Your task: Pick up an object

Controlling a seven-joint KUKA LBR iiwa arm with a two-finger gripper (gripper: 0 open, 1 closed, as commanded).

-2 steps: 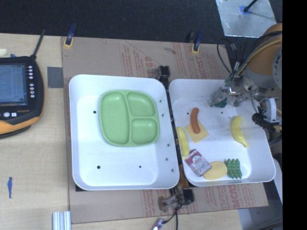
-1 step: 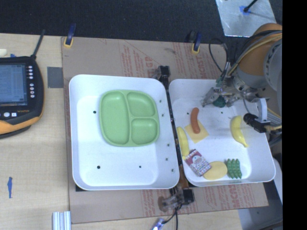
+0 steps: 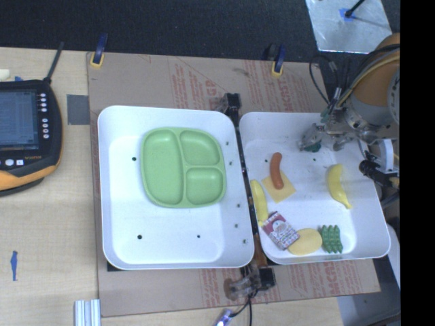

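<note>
The grey two-finger tool (image 3: 314, 141) hangs low over the right white bin's (image 3: 370, 250) far edge; I cannot tell its state. The nearest pickable things, a red sausage (image 3: 276, 170) on a yellow cheese slice (image 3: 283, 189) and a yellow banana (image 3: 338, 185), lie apart from it, so closing here would likely catch nothing. The small red packet's (image 3: 279, 230) print is unreadable.

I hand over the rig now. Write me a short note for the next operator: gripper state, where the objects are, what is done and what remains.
Gripper: low over the far part of the right bin, with nothing seen between its fingers.
Right bin: sausage on a cheese slice, a banana on the right, a second banana at the left wall, a red packet, a yellow oval piece, a green piece.
Left bin: green divided plate.
Done: nothing picked.
Left: grasp one object and lift it.
</note>
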